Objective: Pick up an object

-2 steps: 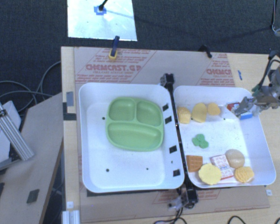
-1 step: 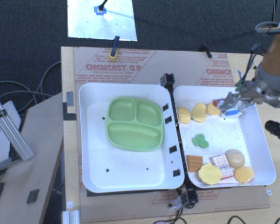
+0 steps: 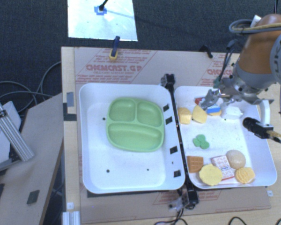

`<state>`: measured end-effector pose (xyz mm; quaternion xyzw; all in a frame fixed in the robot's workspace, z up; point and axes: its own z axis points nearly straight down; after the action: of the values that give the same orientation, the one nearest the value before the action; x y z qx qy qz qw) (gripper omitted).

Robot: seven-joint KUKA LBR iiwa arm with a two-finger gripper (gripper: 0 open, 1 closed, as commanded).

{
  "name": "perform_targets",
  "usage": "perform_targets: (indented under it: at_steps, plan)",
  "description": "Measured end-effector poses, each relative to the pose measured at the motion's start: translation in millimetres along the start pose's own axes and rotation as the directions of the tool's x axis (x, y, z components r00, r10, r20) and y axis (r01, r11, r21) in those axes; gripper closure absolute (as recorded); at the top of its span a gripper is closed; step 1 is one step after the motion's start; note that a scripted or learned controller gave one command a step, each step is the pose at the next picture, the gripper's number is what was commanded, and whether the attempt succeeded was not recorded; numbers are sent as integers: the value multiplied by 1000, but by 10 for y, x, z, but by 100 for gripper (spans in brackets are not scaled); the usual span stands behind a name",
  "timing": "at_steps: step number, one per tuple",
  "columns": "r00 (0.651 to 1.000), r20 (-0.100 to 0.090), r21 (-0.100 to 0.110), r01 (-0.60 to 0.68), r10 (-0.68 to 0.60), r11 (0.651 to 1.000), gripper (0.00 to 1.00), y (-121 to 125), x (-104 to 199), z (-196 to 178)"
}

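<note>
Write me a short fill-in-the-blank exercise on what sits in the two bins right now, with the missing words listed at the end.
1. The green divided plate lies in the ____ bin of the camera view.
2. The divided plate has ____ compartments.
3. The end effector hangs over the far part of the ____ bin of the camera view.
4. The small piece lying alone in the middle of that bin is coloured ____.

Missing words: left; three; right; green
</note>
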<state>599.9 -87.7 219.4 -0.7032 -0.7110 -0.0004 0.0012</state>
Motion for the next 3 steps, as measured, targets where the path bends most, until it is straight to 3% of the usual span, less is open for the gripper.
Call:
perform_targets:
  at_steps: [2,3]
  plan:
    - [1000,0,-2,0,0,1000,100,220,1019,-137]
    - [1000,3,2,-5,5,1000,100,122,1108,-8]
